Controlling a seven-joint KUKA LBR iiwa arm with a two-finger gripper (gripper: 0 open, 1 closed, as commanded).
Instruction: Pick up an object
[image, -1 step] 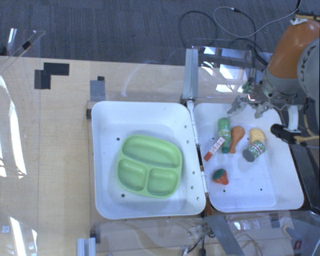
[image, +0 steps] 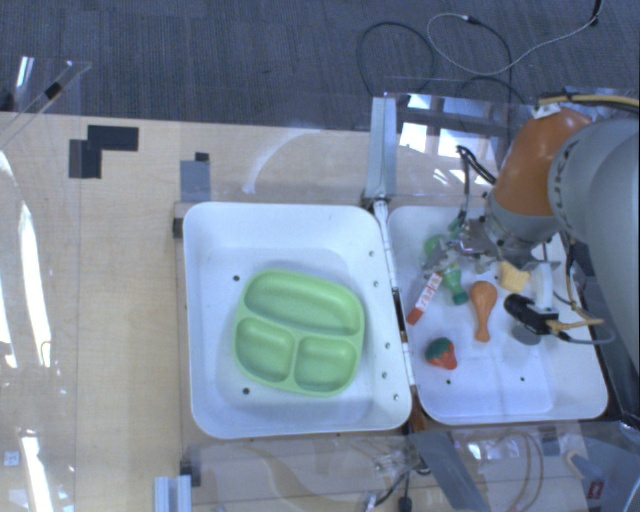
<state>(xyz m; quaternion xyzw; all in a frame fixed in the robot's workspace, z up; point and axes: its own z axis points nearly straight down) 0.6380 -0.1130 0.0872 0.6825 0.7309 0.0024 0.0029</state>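
Observation:
My gripper (image: 457, 247) reaches down into the back left part of the right bin (image: 520, 395), under the grey arm with its orange band. It hangs right at a green object (image: 434, 245), and a second green piece (image: 456, 288) lies just in front of it. I cannot make out anything held by the gripper. A red and white tube (image: 424, 296) lies slanted by the bin's left wall. A tan drumstick-shaped toy (image: 483, 306) lies in the middle. A red toy with a green top (image: 440, 352) sits further forward. A yellow piece (image: 513, 275) lies near the arm.
The left bin (image: 210, 400) holds a green divided plate (image: 298, 331) in its middle. A raised rim (image: 393, 300) separates the two bins. The arm's body covers the right bin's back right side. Cables run along the floor behind the bench.

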